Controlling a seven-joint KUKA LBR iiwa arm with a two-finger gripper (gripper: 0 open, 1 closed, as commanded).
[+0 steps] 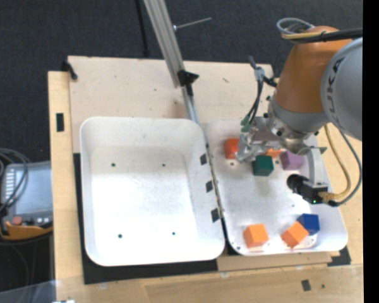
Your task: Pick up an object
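Camera view: the gripper (251,151) hangs low in the right bin (265,201), its grip hidden, so I cannot tell its state. A red block (231,148) and green block (263,165) sit just beside it. Crowding could knock one aside. The bin's near half offers room.

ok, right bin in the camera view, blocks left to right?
Red-orange block → orange block at the near edge → dark green block → purple block → second orange block → blue block. The pincer sits between the red-orange and green ones.
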